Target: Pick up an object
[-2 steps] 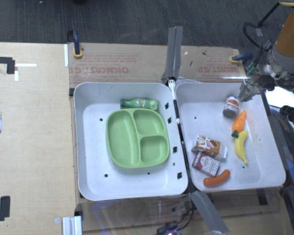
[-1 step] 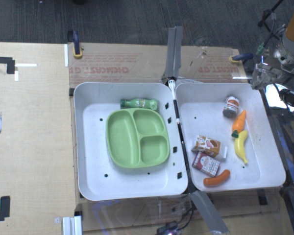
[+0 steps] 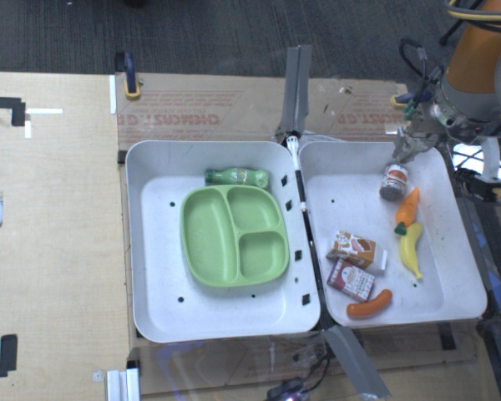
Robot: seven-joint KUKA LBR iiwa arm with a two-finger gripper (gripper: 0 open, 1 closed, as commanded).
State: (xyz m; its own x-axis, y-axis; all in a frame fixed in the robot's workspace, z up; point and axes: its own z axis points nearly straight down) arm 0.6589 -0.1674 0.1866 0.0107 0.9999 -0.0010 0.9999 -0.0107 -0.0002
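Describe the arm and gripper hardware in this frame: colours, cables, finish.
The arm enters at the upper right: a wide orange band, with a pale grey metallic wrist section below it. Black cables loop beside it, with a yellow cable ring near the top. The gripper is a small grey metal unit with thin fingers; detail is too blurred for markings.

From my station I see two white bins: the left bin (image 3: 142, 249) and the right bin (image 3: 451, 299). In the left one lie a pale green divided plate (image 3: 234, 235) and a green bottle (image 3: 236, 176) with a lighter label. The right one shows an orange carrot (image 3: 407, 208) with a green top, a yellow banana (image 3: 410, 248), an orange-red sausage (image 3: 369, 304), two cartons (image 3: 353, 264) in brown, red and white, and a dark jar (image 3: 393, 182) with a reddish band. The table (image 3: 50, 249) is light tan wood with black marks.
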